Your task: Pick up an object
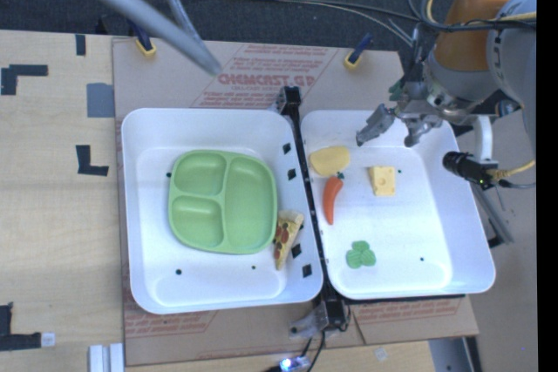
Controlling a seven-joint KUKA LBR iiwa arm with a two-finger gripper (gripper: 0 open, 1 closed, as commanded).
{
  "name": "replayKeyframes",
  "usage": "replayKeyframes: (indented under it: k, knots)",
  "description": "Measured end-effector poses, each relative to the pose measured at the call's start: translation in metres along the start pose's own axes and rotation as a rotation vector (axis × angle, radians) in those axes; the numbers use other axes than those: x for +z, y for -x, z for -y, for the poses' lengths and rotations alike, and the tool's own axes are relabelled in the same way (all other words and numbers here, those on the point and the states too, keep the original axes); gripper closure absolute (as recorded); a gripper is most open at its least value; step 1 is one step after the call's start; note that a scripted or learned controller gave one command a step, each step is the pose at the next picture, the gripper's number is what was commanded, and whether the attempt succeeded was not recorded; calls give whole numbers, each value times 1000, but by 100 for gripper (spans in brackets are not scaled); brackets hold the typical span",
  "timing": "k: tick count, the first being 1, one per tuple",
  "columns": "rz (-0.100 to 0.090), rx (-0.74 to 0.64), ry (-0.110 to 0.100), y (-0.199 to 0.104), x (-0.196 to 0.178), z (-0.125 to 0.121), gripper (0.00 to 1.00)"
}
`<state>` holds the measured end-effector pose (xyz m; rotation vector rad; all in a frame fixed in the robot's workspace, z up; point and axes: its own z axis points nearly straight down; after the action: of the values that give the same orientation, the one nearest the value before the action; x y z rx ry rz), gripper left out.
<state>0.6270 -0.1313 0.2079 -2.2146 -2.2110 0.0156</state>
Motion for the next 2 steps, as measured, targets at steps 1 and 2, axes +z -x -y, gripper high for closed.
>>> replayKeyframes:
  k: [1,2]
  knots:
    - [2,-3,14,-1,-9,-3,0]
    - [3,-3,11,1,36,3,0]
